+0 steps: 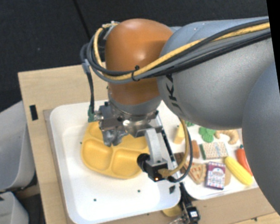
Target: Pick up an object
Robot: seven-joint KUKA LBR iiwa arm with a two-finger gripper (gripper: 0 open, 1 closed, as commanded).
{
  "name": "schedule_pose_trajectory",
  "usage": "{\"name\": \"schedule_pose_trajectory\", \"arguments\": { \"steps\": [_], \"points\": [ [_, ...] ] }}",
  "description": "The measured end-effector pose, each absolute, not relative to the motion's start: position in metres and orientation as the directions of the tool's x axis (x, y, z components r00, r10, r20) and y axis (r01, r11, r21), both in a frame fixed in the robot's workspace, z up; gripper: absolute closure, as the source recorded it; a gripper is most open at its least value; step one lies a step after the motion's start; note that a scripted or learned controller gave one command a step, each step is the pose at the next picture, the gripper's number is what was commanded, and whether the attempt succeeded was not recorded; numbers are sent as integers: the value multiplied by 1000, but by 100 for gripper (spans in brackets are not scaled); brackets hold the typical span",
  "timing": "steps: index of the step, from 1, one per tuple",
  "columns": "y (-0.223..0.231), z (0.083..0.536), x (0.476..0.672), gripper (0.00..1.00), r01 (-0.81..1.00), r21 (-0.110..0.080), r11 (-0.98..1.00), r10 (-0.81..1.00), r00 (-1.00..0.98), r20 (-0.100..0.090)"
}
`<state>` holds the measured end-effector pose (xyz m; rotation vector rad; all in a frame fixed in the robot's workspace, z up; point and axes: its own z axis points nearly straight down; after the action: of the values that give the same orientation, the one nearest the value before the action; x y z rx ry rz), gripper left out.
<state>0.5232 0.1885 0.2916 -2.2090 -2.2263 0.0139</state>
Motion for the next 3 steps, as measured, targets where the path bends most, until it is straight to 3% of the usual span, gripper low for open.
{"name": "schedule_pose_trajectory", "arguments": {
  "steps": [2, 3],
  "points": [
    [183, 319, 526, 100, 1000, -2, -2, 1000, 2, 0],
    [203, 425, 607, 100, 1000, 17, 5, 1000, -5, 4]
  ]
}}
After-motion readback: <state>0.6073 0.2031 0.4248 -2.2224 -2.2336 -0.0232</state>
